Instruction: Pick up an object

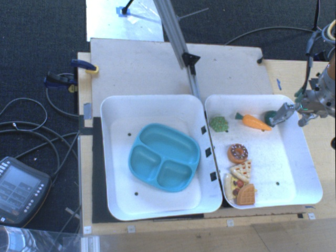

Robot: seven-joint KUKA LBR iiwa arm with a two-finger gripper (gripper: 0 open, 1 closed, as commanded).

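**Nothing picked up yet**

Near the right bin (310,185) front lie a waffle (245,195), pizza (241,171) and donut (238,153). Farther back sits the carrot (253,122). The hand (290,114) is by the carrot's right end, holding nothing. I cannot tell if it is spread or clenched. The grab is left to do.

Claw (292,115) hovers beside carrot (253,122) in right bin (307,161).

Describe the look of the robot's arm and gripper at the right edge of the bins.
The gripper has slim grey metal fingers on a blocky grey body with a small teal part. Above it the arm is pale grey, with dark cables running alongside.
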